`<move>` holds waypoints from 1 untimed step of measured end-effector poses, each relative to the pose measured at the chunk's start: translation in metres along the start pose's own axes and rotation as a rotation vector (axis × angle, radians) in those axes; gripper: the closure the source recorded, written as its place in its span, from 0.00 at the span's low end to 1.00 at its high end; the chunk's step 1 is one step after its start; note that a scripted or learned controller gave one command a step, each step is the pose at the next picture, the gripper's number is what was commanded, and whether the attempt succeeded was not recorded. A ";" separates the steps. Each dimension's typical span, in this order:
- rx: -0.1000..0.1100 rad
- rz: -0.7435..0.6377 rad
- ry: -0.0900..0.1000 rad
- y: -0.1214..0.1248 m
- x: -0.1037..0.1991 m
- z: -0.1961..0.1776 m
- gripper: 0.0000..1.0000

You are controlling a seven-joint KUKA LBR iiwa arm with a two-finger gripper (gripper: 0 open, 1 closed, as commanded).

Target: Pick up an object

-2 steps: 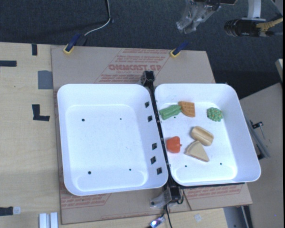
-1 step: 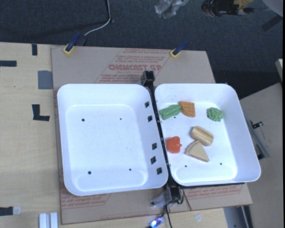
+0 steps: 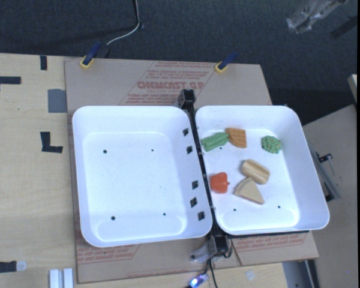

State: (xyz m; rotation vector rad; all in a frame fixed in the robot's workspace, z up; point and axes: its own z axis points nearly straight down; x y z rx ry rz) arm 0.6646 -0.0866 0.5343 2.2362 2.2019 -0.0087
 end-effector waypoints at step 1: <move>0.012 -0.005 0.005 0.003 -0.144 0.181 1.00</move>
